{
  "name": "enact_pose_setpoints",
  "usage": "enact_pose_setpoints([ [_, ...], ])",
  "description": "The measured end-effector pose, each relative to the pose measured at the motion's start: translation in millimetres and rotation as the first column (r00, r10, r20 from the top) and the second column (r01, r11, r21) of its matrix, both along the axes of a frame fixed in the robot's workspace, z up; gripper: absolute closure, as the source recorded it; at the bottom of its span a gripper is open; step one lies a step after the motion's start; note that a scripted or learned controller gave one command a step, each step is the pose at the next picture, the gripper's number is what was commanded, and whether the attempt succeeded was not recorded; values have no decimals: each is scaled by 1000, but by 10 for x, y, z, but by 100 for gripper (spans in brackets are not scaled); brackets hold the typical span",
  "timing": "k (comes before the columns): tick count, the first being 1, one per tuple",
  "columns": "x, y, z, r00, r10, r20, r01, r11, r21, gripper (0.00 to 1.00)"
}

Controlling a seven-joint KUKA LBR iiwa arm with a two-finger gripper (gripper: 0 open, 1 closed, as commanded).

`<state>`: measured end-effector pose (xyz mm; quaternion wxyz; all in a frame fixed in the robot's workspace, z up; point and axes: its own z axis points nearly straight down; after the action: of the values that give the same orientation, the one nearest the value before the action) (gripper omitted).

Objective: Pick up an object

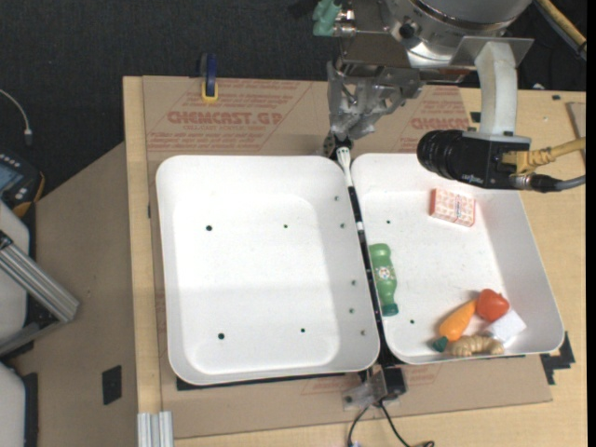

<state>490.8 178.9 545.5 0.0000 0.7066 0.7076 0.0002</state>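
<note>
My gripper (343, 141) hangs at the back, above the seam where the two bins meet, its tips just over the far rim. Nothing shows between the fingers. In the right bin (521, 240) lie a green bottle (382, 277) against the left wall, a pink patterned card (453, 207) near the back, and, at the front, an orange carrot (456, 321), a red tomato-like piece (493, 304), a white block (507, 325) and a tan ginger-like root (473, 346). The left bin (186, 277) holds no objects.
A black camera barrel (458, 156) on the arm overhangs the back of the right bin. A blue and yellow clamp (209, 75) sits on the cardboard behind the left bin. Metal rails (33, 277) stand off the bench at the left.
</note>
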Motion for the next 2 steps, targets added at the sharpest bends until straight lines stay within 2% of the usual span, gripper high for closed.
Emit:
enact_pose_setpoints([
  [1,-126,-548,-901,1000,-7,-10,7,1000,-4,100],
  [2,-122,-75,-1179,1000,3,-6,-3,1000,-2,100],
])
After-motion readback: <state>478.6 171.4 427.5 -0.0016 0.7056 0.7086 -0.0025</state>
